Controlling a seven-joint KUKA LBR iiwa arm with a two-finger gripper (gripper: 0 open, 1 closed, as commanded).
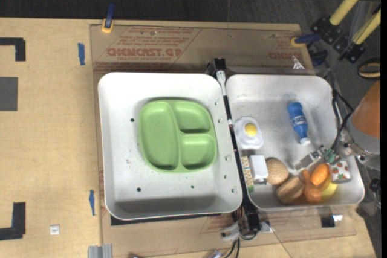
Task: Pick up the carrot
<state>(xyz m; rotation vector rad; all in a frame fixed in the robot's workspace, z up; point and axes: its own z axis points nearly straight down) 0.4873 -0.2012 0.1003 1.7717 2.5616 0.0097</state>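
The gripper (319, 157) reaches in low from the right edge, its arm (369, 121) mostly cut off there, and whether it is open or closed cannot be made out. Just below its tip the carrot (318, 174) lies in the right bin (266, 90), crowded against a bread roll (290, 188) and half-hidden yellow fruit (328, 190).

glossy white plastic bins (121, 130), matt green tray (178, 135).
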